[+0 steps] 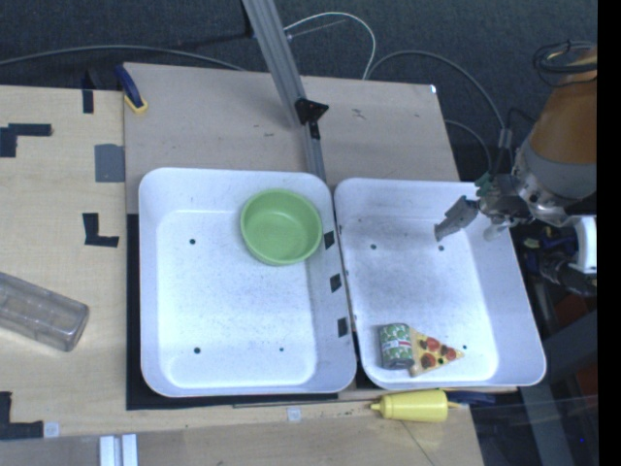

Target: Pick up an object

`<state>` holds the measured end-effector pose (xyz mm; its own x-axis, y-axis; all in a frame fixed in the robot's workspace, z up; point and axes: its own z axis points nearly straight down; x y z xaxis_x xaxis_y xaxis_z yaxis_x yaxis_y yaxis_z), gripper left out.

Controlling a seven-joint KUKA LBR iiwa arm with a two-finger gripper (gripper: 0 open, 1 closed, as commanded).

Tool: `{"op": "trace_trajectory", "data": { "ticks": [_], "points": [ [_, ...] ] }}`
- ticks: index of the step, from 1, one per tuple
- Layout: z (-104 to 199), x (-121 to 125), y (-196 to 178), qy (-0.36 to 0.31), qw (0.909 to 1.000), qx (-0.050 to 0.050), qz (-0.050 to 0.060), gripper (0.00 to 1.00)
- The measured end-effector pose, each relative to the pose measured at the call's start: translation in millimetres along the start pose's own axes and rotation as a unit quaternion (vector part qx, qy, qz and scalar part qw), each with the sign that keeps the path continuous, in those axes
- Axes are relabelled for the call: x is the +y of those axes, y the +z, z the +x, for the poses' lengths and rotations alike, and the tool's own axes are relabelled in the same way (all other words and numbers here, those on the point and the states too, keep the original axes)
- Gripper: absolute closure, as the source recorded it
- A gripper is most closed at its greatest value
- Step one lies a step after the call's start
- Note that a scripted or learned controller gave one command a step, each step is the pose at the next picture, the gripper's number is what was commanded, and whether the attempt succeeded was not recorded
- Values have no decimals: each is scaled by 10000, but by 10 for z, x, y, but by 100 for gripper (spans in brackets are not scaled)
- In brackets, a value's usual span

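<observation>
A green bowl (280, 226) sits at the back right of the left bin (175, 299). Near the front of the right bin (505, 338) lie a small green can (395, 345) and, touching its right side, a toy pizza slice (434, 351). My gripper (460, 217) hangs over the back right part of the right bin, far from the can and the pizza slice. One grey finger (452, 220) points down and to the left. Nothing shows between its fingers.
A yellow mustard bottle (416, 406) lies on the bench just in front of the right bin. A clear plastic container (39, 312) lies at the far left. A grey metal pole (281, 56) slants over the bench behind the bins. Cables run behind the bench.
</observation>
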<state>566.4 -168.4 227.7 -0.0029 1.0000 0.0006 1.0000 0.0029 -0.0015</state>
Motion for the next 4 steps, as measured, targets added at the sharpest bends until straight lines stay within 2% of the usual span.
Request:
{"op": "trace_trajectory", "data": {
  "ticks": [1, 3, 4],
  "points": [
    [0, 0, -1, 2, 10000, 0, -1, 0],
    [34, -57, 1151, 5, 10000, 1, 29, 0],
    [39, -50, 1384, 5, 10000, -11, -10, 0]
  ]
}}
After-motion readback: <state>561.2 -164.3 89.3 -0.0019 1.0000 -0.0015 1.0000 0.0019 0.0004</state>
